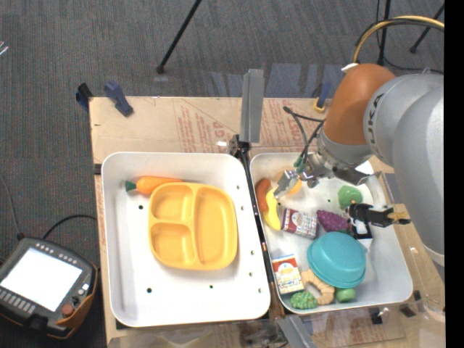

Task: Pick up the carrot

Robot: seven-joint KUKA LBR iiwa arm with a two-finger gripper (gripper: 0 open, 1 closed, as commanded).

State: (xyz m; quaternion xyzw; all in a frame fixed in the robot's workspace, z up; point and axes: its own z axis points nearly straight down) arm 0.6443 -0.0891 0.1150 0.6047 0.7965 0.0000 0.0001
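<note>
arm (391, 136): grey with an orange band, reaching in from the right and hanging over the right bin's upper half.
left bin (119, 267): white, holds the tray and the carrot.
right bin (395, 278): white, crowded with toy food and a bowl.
tray (193, 225): yellow, three compartments, near the middle of the left bin.
bowl (336, 259): teal, upside down among the clutter in the right bin.
carrot (152, 184): orange with a green top, lying flat in the left bin, touching the tray's upper left corner.
banana (270, 210): yellow, at the right bin's left wall, just below the gripper.
gripper (291, 183): low over the right bin's upper left; how far open it is, cannot tell, and nothing can be seen in its grasp.
risk: the gripper is in the wrong bin, well apart from the carrot; closing here would likely catch the banana. the carrot hugs the tray's rim, so a finger may land on the tray and push it.
</note>
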